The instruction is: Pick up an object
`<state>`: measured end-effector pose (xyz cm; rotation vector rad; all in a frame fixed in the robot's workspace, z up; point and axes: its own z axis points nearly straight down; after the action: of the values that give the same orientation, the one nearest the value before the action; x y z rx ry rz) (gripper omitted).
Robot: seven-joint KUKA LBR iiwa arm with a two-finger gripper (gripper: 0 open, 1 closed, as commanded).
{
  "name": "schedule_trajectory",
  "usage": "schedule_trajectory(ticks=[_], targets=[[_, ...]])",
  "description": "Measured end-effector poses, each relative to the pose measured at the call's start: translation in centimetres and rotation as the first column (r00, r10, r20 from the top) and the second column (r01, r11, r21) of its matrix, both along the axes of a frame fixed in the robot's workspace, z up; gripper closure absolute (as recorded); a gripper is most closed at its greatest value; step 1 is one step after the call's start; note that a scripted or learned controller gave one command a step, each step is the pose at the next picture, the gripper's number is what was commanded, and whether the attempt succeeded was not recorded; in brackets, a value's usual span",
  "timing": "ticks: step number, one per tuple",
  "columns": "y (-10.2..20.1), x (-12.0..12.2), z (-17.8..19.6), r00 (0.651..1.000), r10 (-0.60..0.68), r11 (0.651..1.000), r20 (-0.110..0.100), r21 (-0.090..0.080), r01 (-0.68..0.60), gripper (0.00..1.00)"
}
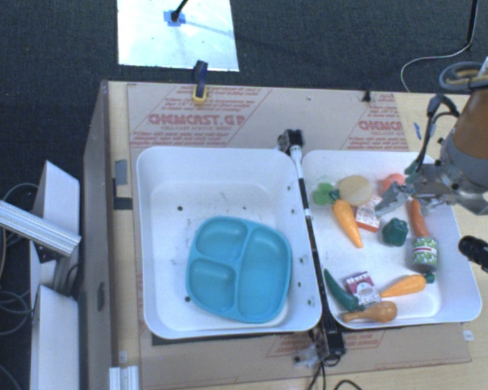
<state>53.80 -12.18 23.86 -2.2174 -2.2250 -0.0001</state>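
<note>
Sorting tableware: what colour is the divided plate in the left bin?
Light blue plate, seen in the camera view.

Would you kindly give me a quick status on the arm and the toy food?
Hand low over right bin, beside small red-and-white packet. Nothing seen held. Carrot and green pepper crowd the spot.

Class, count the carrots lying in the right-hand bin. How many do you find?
2. One carrot lies near the bin's left wall, below the beige round piece; the other carrot lies to the right, under the gripper. The arm may hide more.
</note>
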Motion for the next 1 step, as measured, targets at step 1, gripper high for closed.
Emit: schedule_trajectory(ticks=[1], targets=[[1.99, 2.78, -11.85, 1.000, -0.001, 1.000, -0.003, 0.001, 0.001, 0.00]])
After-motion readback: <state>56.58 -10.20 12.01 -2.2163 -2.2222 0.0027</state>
